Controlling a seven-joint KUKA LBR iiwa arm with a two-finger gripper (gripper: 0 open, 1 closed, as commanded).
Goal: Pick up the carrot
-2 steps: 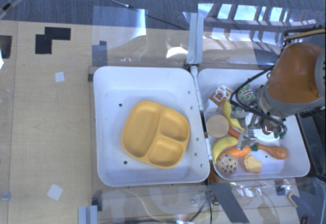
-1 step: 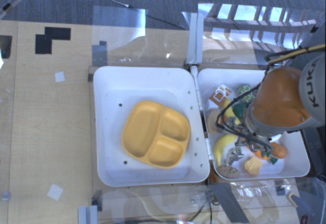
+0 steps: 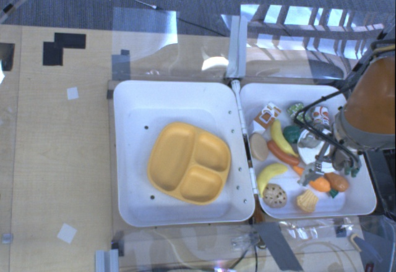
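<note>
Carrot (image 3: 320, 183) is what you are after: the small orange piece low in the right bin (image 3: 369, 201), near its front wall, with a brown item (image 3: 340, 182) touching it on the right. Just beside it on the left sits the gripper (image 3: 311, 173), its metal fingers pointing down at the carrot's left end. How far apart they stand you cannot tell from this view, and nothing shows the carrot between them, so treat it as not yet held.

By my reading you are at the final approach, with the grasp not made. The next move calls for centring over the carrot, a little to the right, then closing and lifting straight up.

Watch the crowding: a red sausage (image 3: 283, 153) runs up to the gripper, a yellow banana (image 3: 271, 173) lies left of it, a cookie (image 3: 274, 195) and a corn-like piece (image 3: 307, 201) sit in front. The arm's orange band (image 3: 371, 104) covers the bin's right side. The left bin (image 3: 133, 141) holds a yellow divided plate (image 3: 189, 162).
</note>
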